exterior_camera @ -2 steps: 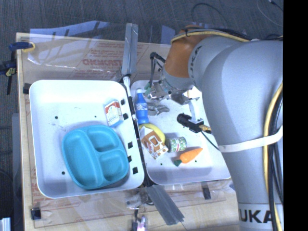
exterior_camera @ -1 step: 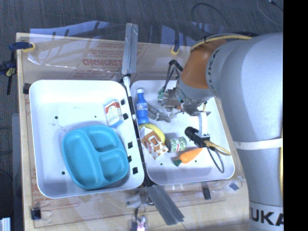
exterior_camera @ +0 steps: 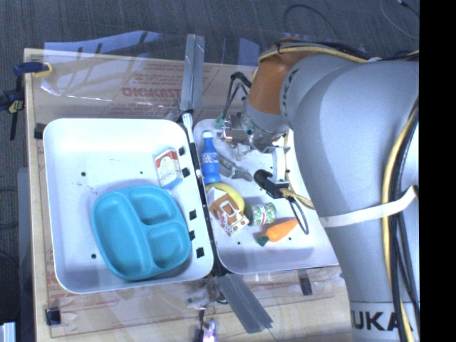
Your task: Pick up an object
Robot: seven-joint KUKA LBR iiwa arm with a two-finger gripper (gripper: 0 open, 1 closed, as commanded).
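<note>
- Hovering over the far end of the right bin (exterior_camera: 313, 258), my fingers (exterior_camera: 239, 142) hang below the orange-banded wrist; whether they are parted or closed I cannot tell, as the wrist body and cabling crowd the spot, and nothing is seen held between them.
- The blue bottle (exterior_camera: 209, 159) is the nearest candidate: it lies just to the image-left of my fingers, flat on the bin floor, its white cap toward the far rim and its long axis running far-to-near along the divider between the bins.
- Judgement: a grasp would call for a short shift toward the divider and a closing line set across that axis, not along it.
- Nearer the camera lie a banana (exterior_camera: 229, 191), curved, smooth and yellow; a small printed carton (exterior_camera: 228, 215), boxy, with crisp edges; a small jar (exterior_camera: 262, 214), cylindrical, on its side; and a carrot (exterior_camera: 279, 230), tapered, matte orange, with a green end.
- The left bin (exterior_camera: 71, 148) holds a teal divided tray (exterior_camera: 141, 231), moulded plastic with rounded corners, and a red-and-white packet (exterior_camera: 167, 167) by the divider.
- Both bins are shallow, glossy white, resting on the tabletop (exterior_camera: 92, 73).
</note>
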